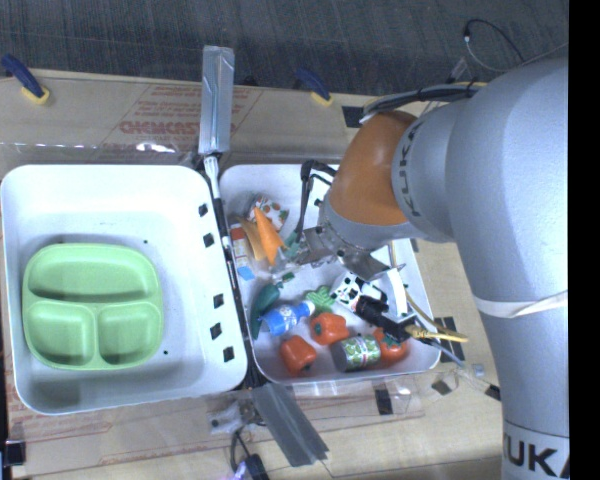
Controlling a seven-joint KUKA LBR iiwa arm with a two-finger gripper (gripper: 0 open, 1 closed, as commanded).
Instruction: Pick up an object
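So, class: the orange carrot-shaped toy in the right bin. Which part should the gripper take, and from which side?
Probably its middle, from above. The carrot-shaped toy is long and narrow, lying roughly flat along the right bin's left wall, so fingers should close across its width. Neighbouring toys crowd its lower end; the upper half looks freer.

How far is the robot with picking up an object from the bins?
Done: the arm has reached over the right bin, its orange band above the toys. In hand: nothing visibly; the gripper is hidden under the wrist. Left: grasp and lift a toy, perhaps the orange carrot. The green divided plate lies in the left bin.
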